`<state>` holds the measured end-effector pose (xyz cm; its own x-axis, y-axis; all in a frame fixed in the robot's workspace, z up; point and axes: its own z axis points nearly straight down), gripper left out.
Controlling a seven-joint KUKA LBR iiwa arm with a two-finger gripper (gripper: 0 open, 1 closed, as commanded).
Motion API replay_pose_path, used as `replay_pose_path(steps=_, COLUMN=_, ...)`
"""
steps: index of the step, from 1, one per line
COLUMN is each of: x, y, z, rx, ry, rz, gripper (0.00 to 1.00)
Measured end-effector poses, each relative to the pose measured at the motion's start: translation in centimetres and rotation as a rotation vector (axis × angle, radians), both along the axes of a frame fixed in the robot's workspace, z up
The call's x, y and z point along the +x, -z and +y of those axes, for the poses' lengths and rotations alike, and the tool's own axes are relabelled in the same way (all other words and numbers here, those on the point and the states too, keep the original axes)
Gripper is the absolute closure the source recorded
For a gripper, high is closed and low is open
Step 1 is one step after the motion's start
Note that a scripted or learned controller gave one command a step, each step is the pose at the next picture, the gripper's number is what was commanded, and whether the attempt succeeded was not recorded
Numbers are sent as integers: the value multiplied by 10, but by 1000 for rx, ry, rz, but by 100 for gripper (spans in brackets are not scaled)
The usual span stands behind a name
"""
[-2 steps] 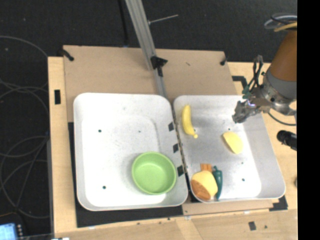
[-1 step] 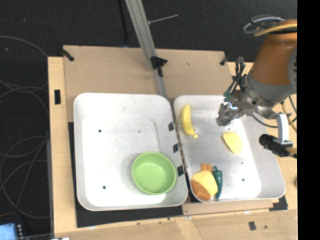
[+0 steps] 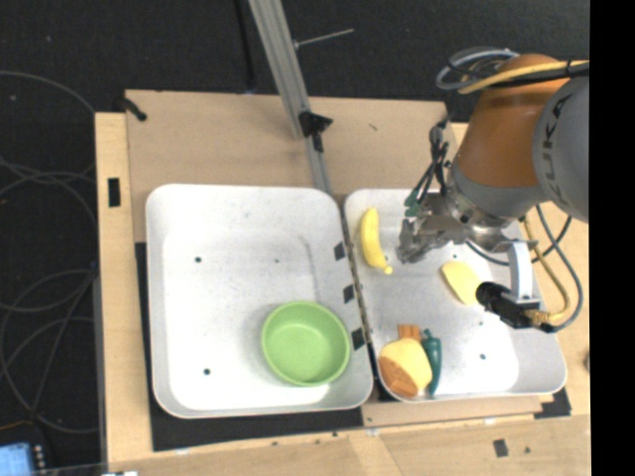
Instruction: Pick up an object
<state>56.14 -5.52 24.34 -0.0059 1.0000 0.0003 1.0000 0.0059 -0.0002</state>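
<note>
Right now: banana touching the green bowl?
Apart. Camera view shows the banana in the right bin, the green bowl in the left bin.

The arm point(image 3: 541, 157) is bulky and rounded, a grey shell with a broad orange band above the wrist. Thin black and yellowish cables point(image 3: 556, 256) loop around its lower part. The hand point(image 3: 412, 246) is dark grey metal, small and angular. A white bracket with a black knob point(image 3: 511, 300) sits beside the wrist.
</note>
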Motion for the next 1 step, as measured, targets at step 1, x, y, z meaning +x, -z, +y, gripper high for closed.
replay_pose_path(steps=1, x=-18, y=-5, z=53, rx=1, ry=2, rz=-1, gripper=100)
